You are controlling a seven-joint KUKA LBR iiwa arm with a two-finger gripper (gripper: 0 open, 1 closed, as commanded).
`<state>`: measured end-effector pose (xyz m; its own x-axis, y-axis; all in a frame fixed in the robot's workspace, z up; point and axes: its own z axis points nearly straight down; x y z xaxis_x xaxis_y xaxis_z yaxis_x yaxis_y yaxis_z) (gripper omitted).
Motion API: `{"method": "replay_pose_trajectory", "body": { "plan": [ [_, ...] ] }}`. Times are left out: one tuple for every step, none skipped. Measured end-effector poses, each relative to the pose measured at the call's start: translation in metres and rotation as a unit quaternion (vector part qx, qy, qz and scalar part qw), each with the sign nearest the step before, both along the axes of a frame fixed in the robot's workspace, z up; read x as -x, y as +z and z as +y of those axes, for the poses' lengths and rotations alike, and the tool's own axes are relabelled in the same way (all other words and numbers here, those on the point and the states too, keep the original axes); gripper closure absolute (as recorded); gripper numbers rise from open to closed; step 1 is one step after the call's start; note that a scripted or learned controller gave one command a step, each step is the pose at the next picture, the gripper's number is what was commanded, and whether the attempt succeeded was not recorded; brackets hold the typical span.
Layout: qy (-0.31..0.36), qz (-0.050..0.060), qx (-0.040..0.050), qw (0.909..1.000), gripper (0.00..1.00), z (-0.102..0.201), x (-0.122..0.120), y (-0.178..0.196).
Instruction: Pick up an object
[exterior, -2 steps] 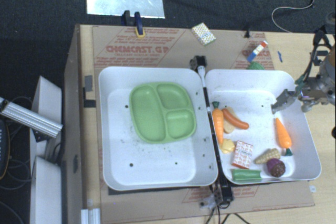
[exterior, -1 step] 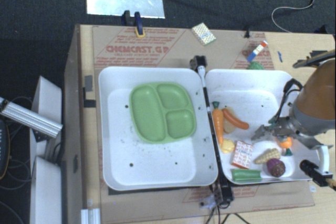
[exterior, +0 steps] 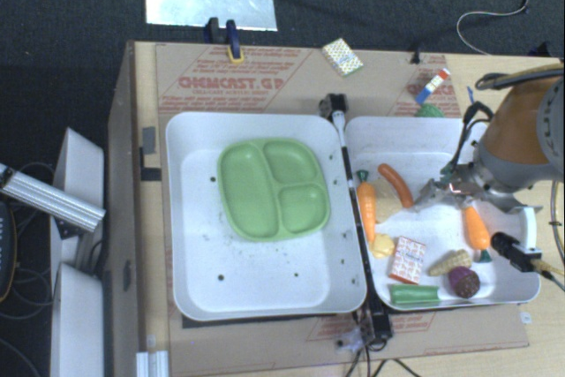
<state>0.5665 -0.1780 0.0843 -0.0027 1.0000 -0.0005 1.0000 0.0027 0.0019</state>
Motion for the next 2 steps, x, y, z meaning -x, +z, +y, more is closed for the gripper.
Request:
{"method": "replay_pose_trajectory", "body": {
  "plan": [
    [0.001, -0.001, -0.0003, 1.0, 0.0, 0.037, -0.09, 0.001],
    [0.003, -0.002, 0.0008, 1.0, 1.0, 0.036, -0.09, 0.012]
  ]
}}
